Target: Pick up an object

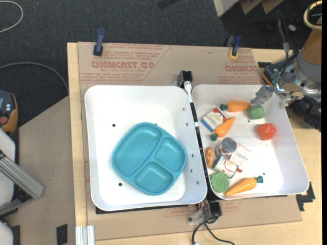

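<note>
The right bin [294,157] holds several toy foods. A green piece [256,112] lies near its back edge, with an orange piece [237,106] to its left and a red tomato [266,131] in front of it. My gripper [261,98] hangs just above and behind the green piece, reaching in from the right. Nothing shows as held. Further left lie a small carton [212,120], a carrot [225,126], a can [228,146] and a white packet [237,160].
A teal divided plate [149,158] lies in the left bin [97,137]. At the right bin's front are a green dotted disc [219,182] and another carrot [244,186]. Clamps [98,42] hold the cardboard at the back.
</note>
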Controlling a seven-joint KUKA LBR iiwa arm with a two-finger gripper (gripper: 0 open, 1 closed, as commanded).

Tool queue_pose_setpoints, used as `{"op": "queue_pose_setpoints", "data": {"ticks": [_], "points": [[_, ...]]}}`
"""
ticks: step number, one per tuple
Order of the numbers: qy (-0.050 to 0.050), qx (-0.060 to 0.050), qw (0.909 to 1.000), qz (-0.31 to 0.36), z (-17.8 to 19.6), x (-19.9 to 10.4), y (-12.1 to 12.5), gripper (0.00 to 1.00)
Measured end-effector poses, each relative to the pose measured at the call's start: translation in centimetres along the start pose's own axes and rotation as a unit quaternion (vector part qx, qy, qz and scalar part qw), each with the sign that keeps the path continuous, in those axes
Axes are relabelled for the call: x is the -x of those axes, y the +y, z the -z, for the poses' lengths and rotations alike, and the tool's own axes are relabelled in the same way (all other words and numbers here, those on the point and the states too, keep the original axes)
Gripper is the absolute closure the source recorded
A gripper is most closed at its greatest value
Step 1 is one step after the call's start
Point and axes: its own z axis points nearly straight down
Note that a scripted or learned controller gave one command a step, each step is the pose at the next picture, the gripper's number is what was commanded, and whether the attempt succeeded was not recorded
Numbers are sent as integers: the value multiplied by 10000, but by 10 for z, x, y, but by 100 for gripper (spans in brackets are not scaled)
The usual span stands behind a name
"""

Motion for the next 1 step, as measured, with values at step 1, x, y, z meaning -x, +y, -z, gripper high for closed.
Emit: {"op": "queue_pose_setpoints", "data": {"ticks": [1], "points": [[-6,14,10000,-5,-91,-14,27,0]]}}
